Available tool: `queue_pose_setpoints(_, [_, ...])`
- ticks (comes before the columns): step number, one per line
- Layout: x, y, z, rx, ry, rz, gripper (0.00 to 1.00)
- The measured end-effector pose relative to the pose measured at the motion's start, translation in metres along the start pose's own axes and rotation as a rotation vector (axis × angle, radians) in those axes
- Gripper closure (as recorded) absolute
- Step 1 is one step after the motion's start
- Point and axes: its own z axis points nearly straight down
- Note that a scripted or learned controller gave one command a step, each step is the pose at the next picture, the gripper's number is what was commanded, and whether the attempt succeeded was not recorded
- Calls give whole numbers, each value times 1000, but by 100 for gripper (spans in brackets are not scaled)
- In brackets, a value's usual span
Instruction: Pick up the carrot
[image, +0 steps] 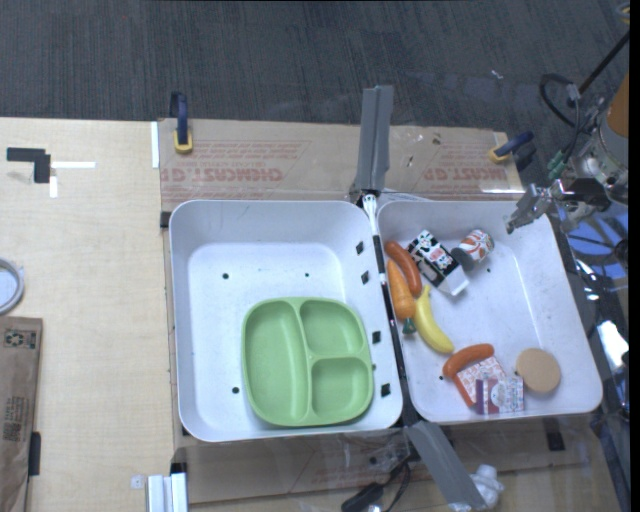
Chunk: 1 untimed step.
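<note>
You have two white bins side by side: the left bin (200, 300) holds a green divided plate (307, 361), and the right bin (560, 330) holds the clutter. Along its left wall lies the carrot (400, 291), touching a red sausage (403, 266) above it and a banana (430, 323) just beside it, with a black-and-white carton (434, 256), a small can (474, 245), a second sausage (467, 358), a pink packet (490, 385) and a round cookie (539, 370) spread around. The gripper (527, 208) hangs over the bin's upper right rim, well apart from the carrot.
</note>
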Motion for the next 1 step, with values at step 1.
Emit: queue_pose_setpoints(1, [-37,-69,2,-1,1,-303,0])
